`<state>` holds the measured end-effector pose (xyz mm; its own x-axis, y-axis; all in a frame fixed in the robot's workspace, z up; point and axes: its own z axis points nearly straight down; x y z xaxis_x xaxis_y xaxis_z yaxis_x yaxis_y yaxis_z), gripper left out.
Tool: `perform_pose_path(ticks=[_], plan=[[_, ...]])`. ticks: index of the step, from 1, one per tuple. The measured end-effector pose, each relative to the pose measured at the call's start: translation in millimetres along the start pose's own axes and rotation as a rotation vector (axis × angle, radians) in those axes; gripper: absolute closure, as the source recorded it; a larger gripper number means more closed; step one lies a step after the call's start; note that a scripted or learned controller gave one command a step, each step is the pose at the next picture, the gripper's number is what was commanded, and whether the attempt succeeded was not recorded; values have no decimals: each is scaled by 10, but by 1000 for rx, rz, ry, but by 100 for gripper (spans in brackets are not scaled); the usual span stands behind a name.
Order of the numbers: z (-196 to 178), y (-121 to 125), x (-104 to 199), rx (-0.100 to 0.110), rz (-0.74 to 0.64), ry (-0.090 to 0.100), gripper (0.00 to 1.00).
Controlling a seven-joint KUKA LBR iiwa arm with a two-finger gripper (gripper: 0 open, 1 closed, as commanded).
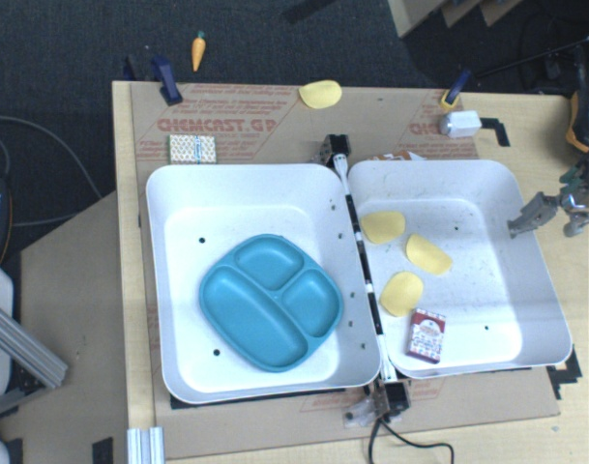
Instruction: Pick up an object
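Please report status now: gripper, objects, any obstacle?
Gripper at right bin's right rim, holding nothing. Three yellow chips and small red box lie in that bin, untouched. Nothing in the way.

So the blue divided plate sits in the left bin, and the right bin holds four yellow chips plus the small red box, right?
Not quite: the camera view shows three yellow chips in the right bin, not four. The blue divided plate is in the left bin, and the small red box is in the right one.

Grey metal two-finger gripper seen at the bench's right edge.
Slim grey fingers are shown, joined to a darker, bulkier wrist block.
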<state>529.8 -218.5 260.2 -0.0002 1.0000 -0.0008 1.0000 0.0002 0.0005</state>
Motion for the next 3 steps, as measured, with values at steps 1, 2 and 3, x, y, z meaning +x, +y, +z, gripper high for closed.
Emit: perform_pose_path(ticks=[1,2,3], plan=[[1720,136,730,2,-1,2,0],[1756,465,1174,-1,-1,0,0],[1657,468,1172,-3,-1,0,100]])
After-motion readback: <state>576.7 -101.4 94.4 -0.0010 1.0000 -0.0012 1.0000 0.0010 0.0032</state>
